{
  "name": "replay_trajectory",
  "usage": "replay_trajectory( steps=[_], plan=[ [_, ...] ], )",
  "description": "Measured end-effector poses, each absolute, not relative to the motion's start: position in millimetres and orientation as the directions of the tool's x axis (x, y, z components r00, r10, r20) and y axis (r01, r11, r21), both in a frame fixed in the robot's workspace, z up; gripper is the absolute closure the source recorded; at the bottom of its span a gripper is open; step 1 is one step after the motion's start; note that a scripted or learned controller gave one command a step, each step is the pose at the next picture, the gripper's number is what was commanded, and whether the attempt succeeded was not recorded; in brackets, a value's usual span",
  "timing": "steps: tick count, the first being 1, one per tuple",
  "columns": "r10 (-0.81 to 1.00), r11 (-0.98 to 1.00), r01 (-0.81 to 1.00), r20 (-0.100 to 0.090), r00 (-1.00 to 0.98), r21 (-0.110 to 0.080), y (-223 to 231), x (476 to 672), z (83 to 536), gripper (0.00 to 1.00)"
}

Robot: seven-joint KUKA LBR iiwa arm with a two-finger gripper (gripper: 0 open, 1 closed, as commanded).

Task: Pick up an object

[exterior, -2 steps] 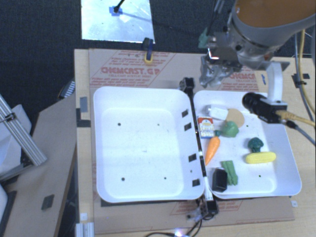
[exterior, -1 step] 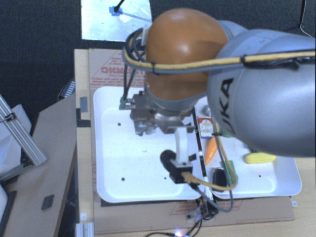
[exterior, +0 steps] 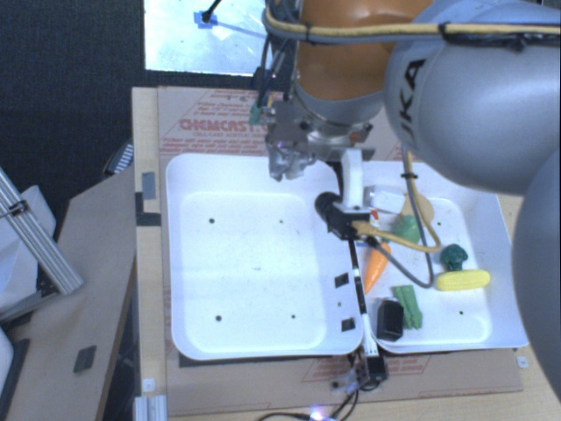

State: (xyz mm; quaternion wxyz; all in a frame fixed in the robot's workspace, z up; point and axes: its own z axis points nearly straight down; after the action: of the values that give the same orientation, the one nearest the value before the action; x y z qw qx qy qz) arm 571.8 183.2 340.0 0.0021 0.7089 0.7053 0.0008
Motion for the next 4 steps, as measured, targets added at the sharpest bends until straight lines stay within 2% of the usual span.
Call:
replay_trajectory(
  steps=[1,2,3,4],
  plan=[
    [1.0,0.007,1.0,0.0,-0.007,-0.004,230.5,566.6,283.6,1.0],
    [1.0,0.004,1.0,0.006,-0.004,0.019,233.7,631.2,491.0,1.0],
    [1.0,-0.003,1.0,-0.002,0.003,-0.003,185.8,618.0,436.5,1.0],
    [1.0,0.006,1.0,-0.002,-0.006,-0.011,209.9,579.2,339.5,1.0]
  ],
)
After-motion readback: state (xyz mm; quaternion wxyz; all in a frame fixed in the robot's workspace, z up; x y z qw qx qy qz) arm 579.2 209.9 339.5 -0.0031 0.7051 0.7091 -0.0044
